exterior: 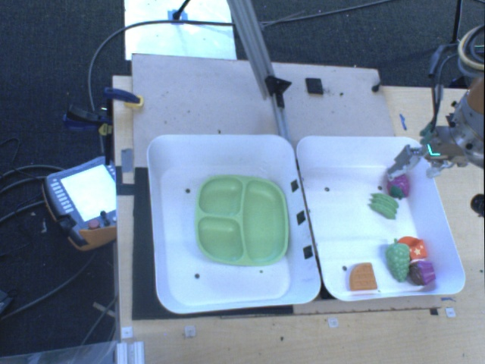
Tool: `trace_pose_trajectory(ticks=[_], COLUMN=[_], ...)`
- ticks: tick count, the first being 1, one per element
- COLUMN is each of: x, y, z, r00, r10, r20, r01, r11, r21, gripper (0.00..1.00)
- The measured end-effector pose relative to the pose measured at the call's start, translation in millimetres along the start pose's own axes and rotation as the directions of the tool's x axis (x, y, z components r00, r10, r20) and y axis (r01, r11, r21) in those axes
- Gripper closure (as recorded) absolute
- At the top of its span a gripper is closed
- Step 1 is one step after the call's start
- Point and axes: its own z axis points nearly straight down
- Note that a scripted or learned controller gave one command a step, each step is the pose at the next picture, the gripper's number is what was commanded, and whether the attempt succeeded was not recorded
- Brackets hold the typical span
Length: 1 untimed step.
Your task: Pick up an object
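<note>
While hand [399, 174] pinches purple toy [398, 186], green pod [383, 205] just beside, fruit cluster [408, 260] apart.

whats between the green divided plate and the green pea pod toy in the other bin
In the camera view, between the green plate and the pea pod run the bins' adjoining walls, then bare white bin floor.

Bright, even light from overhead washes the two white bins [227, 146] almost shadowless, a pale glare patch [178, 17] burns at upper left, and everything looks slightly soft
</note>
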Motion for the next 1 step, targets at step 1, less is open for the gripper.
trace_pose_trajectory(ticks=[1], x=[0.0], y=[0.4], z=[-0.7], r00=[1.000], r10=[0.000], r20=[0.000], r01=[0.000], r11=[1.000], r21=[-0.002], gripper=[0.00])
